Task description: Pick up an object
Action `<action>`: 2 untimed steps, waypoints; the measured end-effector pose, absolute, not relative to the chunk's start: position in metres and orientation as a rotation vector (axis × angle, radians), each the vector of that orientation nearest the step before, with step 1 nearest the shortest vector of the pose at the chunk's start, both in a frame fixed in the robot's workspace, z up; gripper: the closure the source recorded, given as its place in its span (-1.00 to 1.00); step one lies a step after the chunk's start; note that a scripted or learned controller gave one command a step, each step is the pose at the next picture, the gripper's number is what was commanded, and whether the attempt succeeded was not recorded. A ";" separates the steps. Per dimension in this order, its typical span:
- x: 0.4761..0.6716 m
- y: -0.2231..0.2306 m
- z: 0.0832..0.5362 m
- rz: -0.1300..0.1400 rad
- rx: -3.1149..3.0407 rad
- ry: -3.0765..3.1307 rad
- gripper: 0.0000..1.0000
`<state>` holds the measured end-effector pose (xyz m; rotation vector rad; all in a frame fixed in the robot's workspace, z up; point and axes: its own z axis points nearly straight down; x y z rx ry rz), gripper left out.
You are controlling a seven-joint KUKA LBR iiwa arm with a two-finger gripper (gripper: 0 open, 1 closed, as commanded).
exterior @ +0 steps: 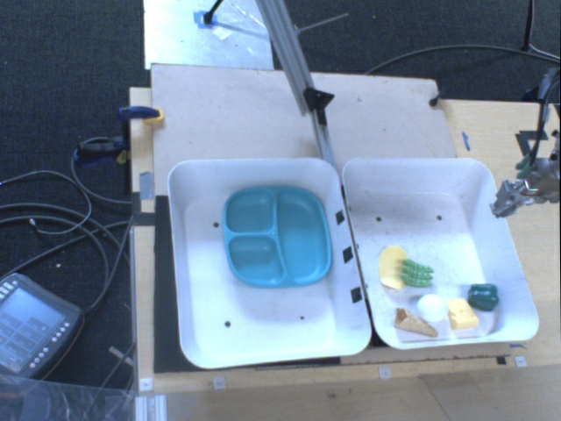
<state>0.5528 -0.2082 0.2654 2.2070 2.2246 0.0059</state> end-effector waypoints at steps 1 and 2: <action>0.557 -0.150 0.261 0.005 2.208 2.234 1.00; 0.575 -0.101 0.266 0.006 2.208 2.233 1.00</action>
